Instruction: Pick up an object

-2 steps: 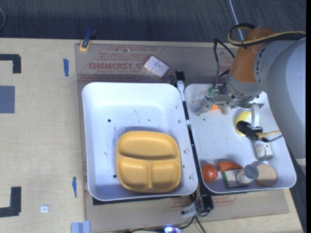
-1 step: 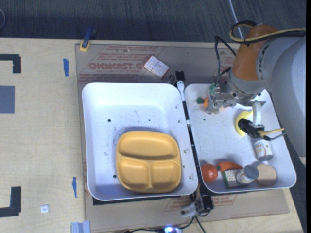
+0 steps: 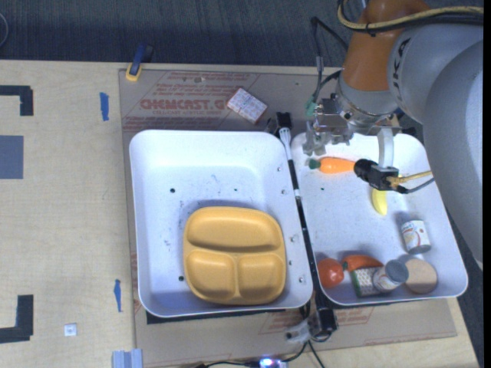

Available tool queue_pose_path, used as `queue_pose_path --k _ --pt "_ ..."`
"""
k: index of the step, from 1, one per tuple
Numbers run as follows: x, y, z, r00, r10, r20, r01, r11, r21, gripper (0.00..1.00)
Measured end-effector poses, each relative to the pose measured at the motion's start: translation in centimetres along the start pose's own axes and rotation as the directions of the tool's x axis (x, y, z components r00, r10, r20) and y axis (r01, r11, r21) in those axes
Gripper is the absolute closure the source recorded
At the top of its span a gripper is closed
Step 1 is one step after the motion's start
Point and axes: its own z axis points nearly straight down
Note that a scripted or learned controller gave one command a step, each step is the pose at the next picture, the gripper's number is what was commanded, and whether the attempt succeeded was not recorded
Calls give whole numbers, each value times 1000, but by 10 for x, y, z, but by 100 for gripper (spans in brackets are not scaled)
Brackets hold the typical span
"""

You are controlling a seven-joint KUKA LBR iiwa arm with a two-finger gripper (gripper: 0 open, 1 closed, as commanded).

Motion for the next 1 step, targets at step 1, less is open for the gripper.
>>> queue_pose_path --k 1 --pt "0 0 0 1000 1 0 -1 1000 1 0"
